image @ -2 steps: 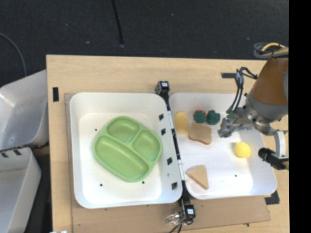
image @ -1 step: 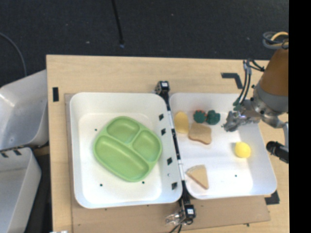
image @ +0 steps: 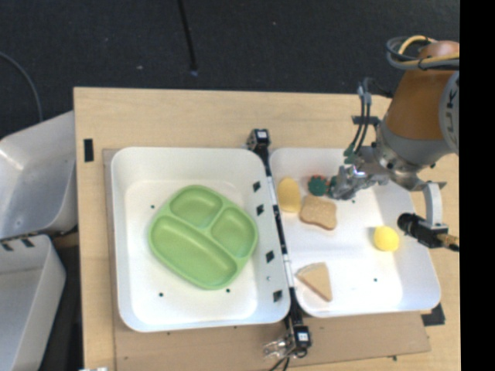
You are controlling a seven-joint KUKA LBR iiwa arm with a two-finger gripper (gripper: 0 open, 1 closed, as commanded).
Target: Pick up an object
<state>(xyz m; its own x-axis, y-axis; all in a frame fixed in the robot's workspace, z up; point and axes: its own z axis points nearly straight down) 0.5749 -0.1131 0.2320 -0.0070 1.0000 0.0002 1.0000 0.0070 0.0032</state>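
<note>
Tool [image: 346, 182] low beside, perhaps touching, green toy [image: 317, 185].

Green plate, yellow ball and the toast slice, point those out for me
Green plate [image: 203, 236], camera view, centre divider.
Yellow ball [image: 386, 239], camera view, its middle.
Toast slice [image: 319, 212], camera view, middle of its top face.

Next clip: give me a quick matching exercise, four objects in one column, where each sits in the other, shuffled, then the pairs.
Things:
1. green divided plate
2. yellow ball
3. bread wedge
4. small green item

Places:
A. right bin, near its front-left corner
B. middle of the left bin
C. right bin, beside the gripper
D. right bin, toward its right side

Pairs: 1-B, 2-D, 3-A, 4-C
</note>
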